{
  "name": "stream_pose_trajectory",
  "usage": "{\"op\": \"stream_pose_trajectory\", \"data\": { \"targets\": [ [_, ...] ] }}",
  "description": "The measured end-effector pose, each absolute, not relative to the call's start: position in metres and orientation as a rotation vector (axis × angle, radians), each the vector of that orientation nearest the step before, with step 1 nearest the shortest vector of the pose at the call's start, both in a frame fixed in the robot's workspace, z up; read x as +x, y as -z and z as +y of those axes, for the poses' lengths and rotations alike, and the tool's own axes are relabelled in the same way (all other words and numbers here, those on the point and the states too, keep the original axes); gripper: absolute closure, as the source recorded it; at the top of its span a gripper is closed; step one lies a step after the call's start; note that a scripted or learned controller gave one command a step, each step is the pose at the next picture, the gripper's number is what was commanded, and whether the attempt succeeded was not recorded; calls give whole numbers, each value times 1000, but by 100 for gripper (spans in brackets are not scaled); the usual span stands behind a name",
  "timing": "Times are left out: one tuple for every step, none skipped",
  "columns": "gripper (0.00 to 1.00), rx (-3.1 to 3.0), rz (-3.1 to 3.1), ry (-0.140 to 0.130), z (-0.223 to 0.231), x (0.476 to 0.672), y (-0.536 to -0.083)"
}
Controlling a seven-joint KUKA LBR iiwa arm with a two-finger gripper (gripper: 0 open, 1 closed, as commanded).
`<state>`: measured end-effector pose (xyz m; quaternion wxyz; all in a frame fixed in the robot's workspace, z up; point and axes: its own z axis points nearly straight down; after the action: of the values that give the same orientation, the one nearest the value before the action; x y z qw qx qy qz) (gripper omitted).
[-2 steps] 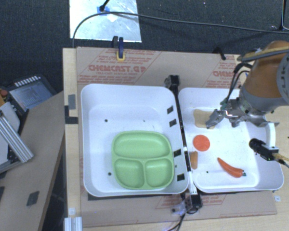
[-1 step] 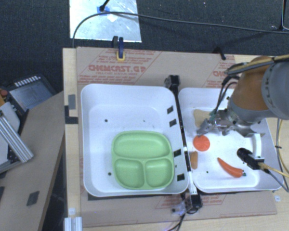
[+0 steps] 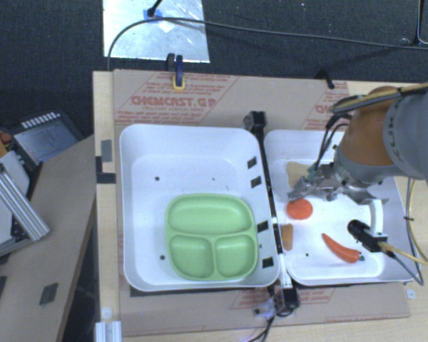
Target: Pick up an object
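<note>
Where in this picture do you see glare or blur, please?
Camera view: glare whitens the silver sheet beyond the bench; the floor of the left bin looks washed out; the arm is soft-edged; the green plate reads clearly.

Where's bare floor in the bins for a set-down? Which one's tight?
Left bin: back half bare, from rear wall down to the green tray, plus a strip along its left wall. Right bin is crowded: gripper, red ball, brown piece and orange pepper sit close together. Only a small bare patch between the last two, near the front wall.
</note>
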<state>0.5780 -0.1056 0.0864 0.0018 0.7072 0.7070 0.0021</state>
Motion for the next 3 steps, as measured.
{"op": "stream_pose_trajectory", "data": {
  "targets": [
    [100,2216,2218,-12,-105,580,-99],
    [100,2212,2223,-6,-100,589,-148],
    [100,2213,2224,-5,-101,592,-191]
  ]
}}
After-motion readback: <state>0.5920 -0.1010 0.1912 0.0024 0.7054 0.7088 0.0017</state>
